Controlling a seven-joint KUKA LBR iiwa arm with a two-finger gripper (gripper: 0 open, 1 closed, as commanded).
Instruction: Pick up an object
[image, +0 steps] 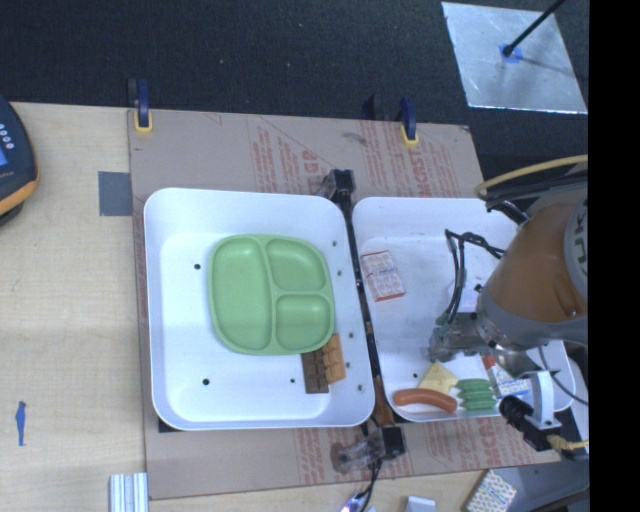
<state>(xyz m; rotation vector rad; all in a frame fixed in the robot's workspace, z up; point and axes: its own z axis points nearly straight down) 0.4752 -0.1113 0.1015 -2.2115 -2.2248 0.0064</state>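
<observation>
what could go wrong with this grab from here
The gripper hangs just above a tight cluster at the right bin's near edge: yellow wedge, hot dog and green piece. It may nudge them apart or close on two. They sit near the bin wall, which could block a finger.

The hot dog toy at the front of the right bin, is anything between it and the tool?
Nothing visible blocks it. The hot dog lies exposed by the right bin's front wall, with a yellow wedge and a green piece close beside it. The tool sits just behind them, its tips hard to make out.
</observation>
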